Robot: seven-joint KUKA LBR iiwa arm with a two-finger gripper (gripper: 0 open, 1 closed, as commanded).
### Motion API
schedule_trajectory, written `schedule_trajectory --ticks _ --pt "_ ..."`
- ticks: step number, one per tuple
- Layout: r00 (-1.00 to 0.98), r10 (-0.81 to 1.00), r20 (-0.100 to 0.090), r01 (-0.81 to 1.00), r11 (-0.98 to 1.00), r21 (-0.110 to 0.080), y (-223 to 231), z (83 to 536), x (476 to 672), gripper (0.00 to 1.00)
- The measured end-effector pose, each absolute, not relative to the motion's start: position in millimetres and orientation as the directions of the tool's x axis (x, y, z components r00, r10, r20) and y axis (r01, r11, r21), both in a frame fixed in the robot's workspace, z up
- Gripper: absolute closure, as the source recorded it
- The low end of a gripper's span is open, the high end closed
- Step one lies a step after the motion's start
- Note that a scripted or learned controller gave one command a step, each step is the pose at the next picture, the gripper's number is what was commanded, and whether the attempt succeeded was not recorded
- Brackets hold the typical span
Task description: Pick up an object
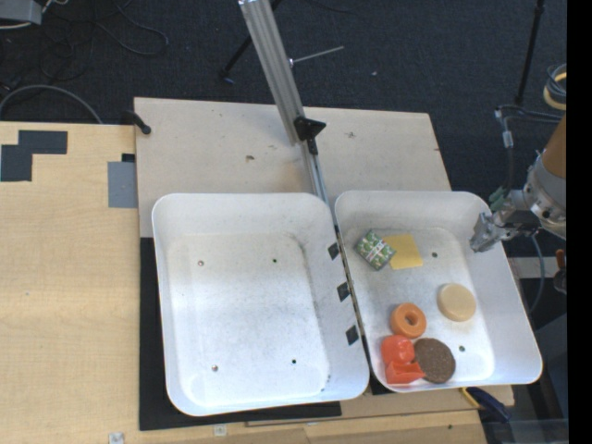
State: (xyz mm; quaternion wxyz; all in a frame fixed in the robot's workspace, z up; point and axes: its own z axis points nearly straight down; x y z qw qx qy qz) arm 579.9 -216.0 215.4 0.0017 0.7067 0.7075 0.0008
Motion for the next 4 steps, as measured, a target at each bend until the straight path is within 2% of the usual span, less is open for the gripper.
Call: schedule_trajectory --ticks 1,4 --pt "-0.005 1.0 0.001 1.0 0.005 0.0 -166.7 214.3 597.9 1.0" --pt "-0.005 1.0 0.002 1.0 0.005 -0.002 2.1 233.2 614.1 1.0"
